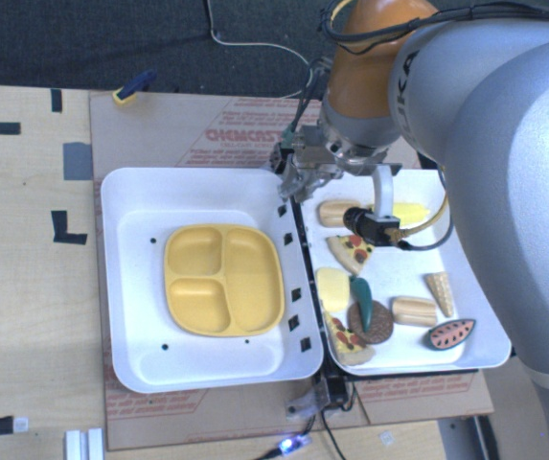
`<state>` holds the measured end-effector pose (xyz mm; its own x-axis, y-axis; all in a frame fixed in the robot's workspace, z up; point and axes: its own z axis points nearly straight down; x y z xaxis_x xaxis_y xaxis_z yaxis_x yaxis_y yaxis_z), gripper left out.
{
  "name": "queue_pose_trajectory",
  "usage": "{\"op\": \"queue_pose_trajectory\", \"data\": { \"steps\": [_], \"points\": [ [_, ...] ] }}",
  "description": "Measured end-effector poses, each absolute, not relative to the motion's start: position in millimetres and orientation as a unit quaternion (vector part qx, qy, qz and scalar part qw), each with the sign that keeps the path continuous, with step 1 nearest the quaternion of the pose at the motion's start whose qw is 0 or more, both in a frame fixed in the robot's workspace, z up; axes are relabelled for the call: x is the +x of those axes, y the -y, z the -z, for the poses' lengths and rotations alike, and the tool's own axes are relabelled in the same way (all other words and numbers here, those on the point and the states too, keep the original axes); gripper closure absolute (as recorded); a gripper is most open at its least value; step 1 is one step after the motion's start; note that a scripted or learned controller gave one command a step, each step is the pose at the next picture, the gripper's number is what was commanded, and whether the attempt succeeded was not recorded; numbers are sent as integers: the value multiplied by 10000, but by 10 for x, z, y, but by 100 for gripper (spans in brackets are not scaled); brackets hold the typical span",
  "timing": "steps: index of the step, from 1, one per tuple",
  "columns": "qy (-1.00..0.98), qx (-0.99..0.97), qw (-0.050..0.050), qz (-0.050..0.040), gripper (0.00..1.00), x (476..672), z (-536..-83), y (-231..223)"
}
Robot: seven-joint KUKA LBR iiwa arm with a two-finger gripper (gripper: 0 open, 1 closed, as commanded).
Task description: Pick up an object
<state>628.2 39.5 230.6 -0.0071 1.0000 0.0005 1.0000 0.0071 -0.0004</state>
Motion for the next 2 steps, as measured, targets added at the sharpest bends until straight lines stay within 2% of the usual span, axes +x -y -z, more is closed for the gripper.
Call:
{"op": "queue_pose_trajectory", "data": {
  "steps": [1,2],
  "points": [
    [7080,-7062,6,-11,100,6254,-2274,-556],
    [7075,-7067,4,-18,100,6265,-2161,-499]
  ]
}}
